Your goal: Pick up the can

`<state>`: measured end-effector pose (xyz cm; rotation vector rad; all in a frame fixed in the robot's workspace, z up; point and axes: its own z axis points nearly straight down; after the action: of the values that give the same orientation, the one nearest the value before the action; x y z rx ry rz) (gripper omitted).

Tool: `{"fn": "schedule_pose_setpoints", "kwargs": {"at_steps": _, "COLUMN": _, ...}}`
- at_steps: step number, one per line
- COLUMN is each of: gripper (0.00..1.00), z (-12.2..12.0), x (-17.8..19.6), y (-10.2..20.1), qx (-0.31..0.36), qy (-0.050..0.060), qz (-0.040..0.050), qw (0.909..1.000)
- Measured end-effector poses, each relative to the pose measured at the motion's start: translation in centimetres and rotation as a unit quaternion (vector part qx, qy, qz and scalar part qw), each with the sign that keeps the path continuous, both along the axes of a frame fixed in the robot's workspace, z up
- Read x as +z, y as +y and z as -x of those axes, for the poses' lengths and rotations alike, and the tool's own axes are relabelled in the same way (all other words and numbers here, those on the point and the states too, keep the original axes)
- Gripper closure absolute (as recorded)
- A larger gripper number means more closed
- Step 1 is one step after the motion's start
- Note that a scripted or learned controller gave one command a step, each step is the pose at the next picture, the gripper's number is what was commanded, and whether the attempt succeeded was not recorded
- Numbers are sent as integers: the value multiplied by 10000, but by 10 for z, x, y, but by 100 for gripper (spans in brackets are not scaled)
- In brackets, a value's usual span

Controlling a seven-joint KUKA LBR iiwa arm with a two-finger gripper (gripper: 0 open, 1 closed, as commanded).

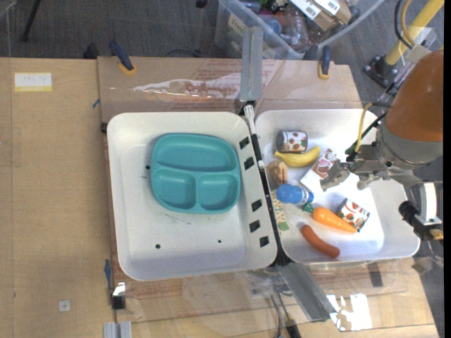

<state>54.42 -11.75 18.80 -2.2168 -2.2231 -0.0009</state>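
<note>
Hovering over the right white bin (405,241), the gripper (347,177) stands open, empty, near the small labelled can (292,141).

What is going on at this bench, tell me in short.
A grey and orange arm reaches in from the right over the right bin, its pincer hovering above the pile of toy food. The can it is meant to pick up lies at the bin's far side next to a banana, not yet picked up. A carrot, a sausage and a blue bottle lie nearer. The left bin holds a teal divided tray.
</note>
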Motion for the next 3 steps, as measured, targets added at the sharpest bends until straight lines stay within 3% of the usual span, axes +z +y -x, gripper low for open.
{"fn": "schedule_pose_setpoints", "kwargs": {"at_steps": 1, "gripper": 0, "z": -74, "x": -73, "y": -26, "qx": 66, "qy": -167, "qz": 15, "qw": 9998}}
{"fn": "schedule_pose_setpoints", "kwargs": {"at_steps": 2, "gripper": 0, "z": -125, "x": -93, "y": 17, "qx": 753, "qy": -37, "qz": 57, "qw": 9971}}
{"fn": "schedule_pose_setpoints", "kwargs": {"at_steps": 3, "gripper": 0, "z": -65, "x": -97, "y": 15, "qx": 773, "qy": -71, "qz": 24, "qw": 9970}}
